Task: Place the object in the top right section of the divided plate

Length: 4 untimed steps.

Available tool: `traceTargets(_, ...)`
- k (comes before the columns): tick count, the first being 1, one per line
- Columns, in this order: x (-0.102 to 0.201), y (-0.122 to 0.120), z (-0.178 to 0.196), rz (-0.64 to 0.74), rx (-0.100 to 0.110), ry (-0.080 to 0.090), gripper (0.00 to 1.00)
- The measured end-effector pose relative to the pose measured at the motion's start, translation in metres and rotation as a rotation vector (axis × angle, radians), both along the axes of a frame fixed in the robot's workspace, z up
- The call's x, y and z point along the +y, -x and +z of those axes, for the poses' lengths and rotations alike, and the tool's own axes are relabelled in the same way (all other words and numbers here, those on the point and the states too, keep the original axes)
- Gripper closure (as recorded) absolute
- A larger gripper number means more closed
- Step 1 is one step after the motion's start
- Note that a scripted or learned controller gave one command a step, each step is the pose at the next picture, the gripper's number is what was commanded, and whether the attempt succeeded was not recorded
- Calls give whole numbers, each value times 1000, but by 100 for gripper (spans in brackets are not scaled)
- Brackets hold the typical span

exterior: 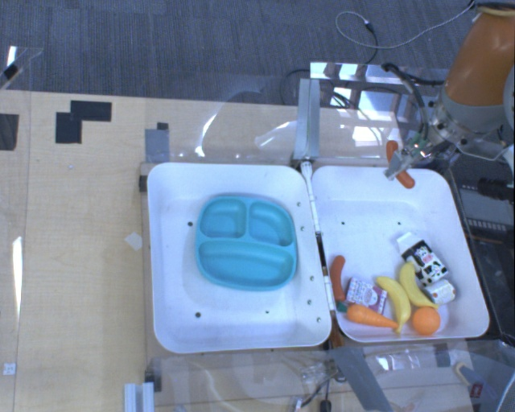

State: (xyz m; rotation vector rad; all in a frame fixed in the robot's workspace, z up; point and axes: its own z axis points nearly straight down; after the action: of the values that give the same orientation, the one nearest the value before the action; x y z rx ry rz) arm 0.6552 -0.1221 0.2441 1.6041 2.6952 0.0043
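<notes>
Small red-orange object [400,167] is seen pinched by gripper [405,158], above right bin's [459,211] far rim; a shallow hold risks dropping it before blue divided plate [246,242].

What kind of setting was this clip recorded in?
Probably a robotics lab bench: two shallow white bins side by side on a pale wooden table, toy food such as a small plastic carrot, and loose cables behind.

Arm [483,56] cut off by top and right edges; hand [400,167] partly hides small red object [406,179].
</notes>
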Motion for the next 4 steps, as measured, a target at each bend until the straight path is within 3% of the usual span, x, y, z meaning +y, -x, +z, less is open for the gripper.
traceTargets(1, 67, 15, -27, 307, 4, 0, 100)
traceTargets(2, 143, 46, -28, 511, 4, 1, 100)
traceTargets(3, 142, 46, -28, 510, 4, 0, 0)
traceTargets(4, 143, 45, -19, 510, 0, 0, 100)
